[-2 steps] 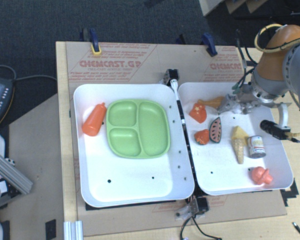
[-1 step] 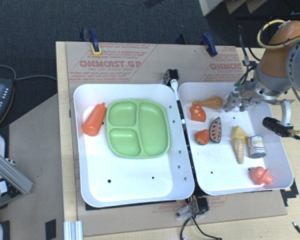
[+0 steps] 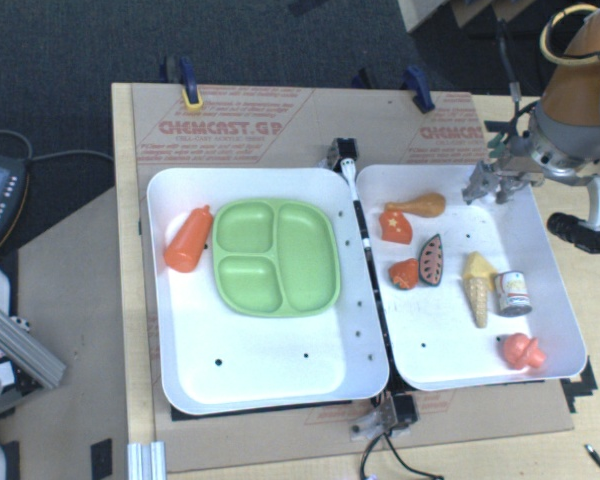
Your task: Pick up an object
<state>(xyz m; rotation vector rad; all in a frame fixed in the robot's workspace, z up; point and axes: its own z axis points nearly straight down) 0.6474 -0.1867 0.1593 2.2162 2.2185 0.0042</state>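
Observation:
My gripper (image 3: 487, 190) hangs over the far right corner of the right bin (image 3: 550, 268), open, with nothing between its fingers. Just to its left lies a tan drumstick (image 3: 417, 206). Below that sit a red strawberry-like piece (image 3: 396, 226), a watermelon slice (image 3: 432, 259) and a small red piece (image 3: 404, 273). Toward the bin's right side are a yellow ice cream cone (image 3: 477, 286), a small tin can (image 3: 513, 293) and a pink toy (image 3: 523, 351).
The left bin (image 3: 270, 368) holds a green divided plate (image 3: 277, 256) and an orange bottle-shaped toy (image 3: 187, 239) at its left wall. The grey arm with its orange band (image 3: 580, 78) comes in from the upper right. Blue clamps (image 3: 417, 88) hold the board's far edge.

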